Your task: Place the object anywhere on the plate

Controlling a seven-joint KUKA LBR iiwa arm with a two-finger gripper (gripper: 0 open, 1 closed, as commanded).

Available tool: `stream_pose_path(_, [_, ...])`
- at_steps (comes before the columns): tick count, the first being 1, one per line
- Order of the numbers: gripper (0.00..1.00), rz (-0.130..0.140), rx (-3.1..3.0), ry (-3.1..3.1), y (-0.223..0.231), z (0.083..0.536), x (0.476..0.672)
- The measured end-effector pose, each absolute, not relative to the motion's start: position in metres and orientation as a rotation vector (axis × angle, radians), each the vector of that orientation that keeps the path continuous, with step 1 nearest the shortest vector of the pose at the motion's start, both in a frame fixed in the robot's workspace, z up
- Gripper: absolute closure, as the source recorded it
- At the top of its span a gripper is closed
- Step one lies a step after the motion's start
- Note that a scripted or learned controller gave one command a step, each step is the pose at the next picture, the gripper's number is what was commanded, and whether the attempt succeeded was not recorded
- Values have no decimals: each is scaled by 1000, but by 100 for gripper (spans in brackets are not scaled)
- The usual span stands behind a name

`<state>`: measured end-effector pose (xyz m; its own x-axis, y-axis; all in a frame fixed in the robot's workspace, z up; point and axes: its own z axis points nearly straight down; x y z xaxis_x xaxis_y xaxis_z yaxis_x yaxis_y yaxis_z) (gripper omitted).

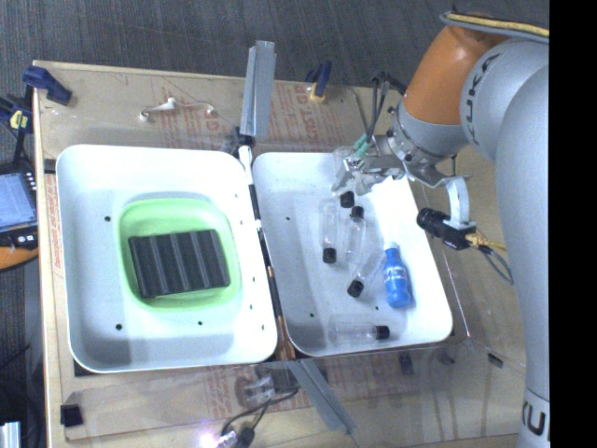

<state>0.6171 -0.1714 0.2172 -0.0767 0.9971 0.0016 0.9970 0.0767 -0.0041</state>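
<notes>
The robot's gripper (359, 177) hangs over the far end of the right bin (297, 250). It is shiny metal, with thin wires running into it. It is too small and blurry to tell how it stands.

Just below the gripper lie some clear plastic tubes with black caps. They are see-through, so they are hard to make out against the white bin. One clear tube (354, 234) lies right under the gripper, and its long side runs away from the gripper toward the near rim. Another tube (358, 329) lies far from the gripper, by the near wall, flat and sideways with its black cap at the right.

A small blue bottle (397, 278) lies flat, well below the gripper and a bit to the right. It is smooth and round, and its narrow end points up toward the gripper.

Far to the left of the gripper, in the left bin (84, 250), sits the green plate (149, 222). It is soft green with round corners. A dark ridged block (178, 262) rests on it.

The bench (112, 101) is brown wood.
</notes>
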Motion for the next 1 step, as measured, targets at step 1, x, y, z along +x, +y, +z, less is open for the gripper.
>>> stream_pose_path(1, [0,3,-2132,-2302,-171,217,617])
